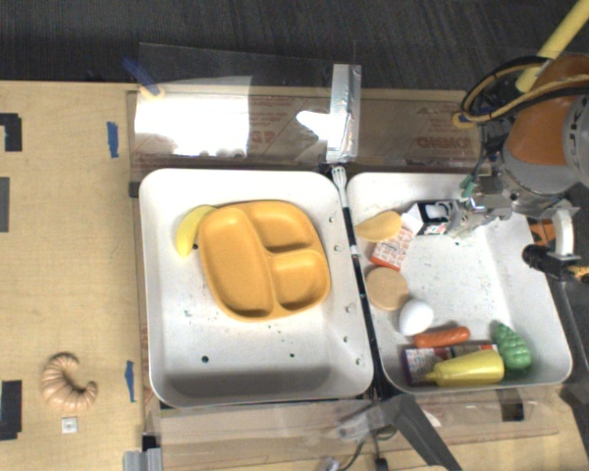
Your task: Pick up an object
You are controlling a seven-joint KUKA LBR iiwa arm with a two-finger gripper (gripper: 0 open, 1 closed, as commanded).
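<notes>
A croissant (69,382) lay at the lower left of the frame, on the bench outside the bins. The left bin (167,292) held an orange divided tray (263,259) with a banana (187,227) tucked under its left edge. The right bin (491,283) held a white egg (415,316), a carrot (441,338) and a yellow bottle (468,367) toward the bottom. The gripper (468,214) hovered at upper right over that bin, grasping nothing visible; open or clenched could not be told.

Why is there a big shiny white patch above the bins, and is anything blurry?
In the camera view, light bounces off the clear plastic sheet, making white glare; the claw and the small packets near it look soft and fuzzy, while the yellow tray looks clear.
</notes>
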